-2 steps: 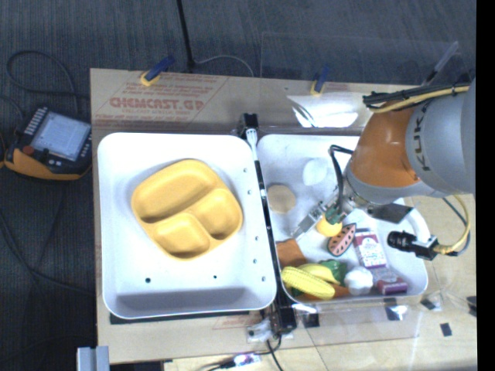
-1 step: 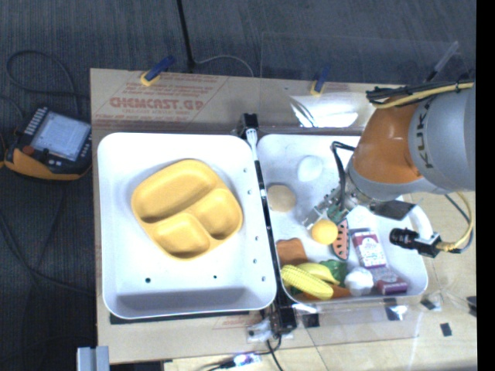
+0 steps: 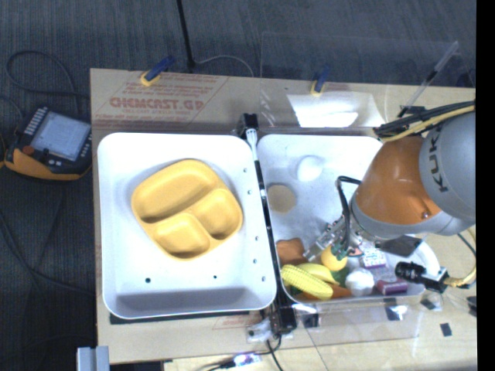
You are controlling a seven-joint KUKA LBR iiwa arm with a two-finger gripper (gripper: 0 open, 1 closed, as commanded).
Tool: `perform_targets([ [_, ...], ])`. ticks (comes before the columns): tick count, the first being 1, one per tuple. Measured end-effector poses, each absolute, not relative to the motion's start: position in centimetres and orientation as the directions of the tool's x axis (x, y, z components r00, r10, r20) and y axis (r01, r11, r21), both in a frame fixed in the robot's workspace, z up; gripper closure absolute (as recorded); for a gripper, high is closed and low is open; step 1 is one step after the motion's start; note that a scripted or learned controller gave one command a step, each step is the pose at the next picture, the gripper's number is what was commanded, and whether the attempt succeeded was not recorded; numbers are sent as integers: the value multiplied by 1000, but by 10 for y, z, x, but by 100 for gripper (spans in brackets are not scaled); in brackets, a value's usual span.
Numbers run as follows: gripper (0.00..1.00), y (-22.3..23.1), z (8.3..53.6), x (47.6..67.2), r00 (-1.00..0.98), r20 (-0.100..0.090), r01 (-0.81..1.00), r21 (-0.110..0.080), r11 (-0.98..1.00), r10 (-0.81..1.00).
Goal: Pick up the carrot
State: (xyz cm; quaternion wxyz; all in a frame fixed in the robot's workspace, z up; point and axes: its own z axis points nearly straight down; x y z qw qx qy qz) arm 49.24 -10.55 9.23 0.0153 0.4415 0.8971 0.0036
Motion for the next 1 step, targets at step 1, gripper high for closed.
perform_targets([
  [1, 100, -79, 221, 504, -399, -1, 917, 1, 399, 917],
])
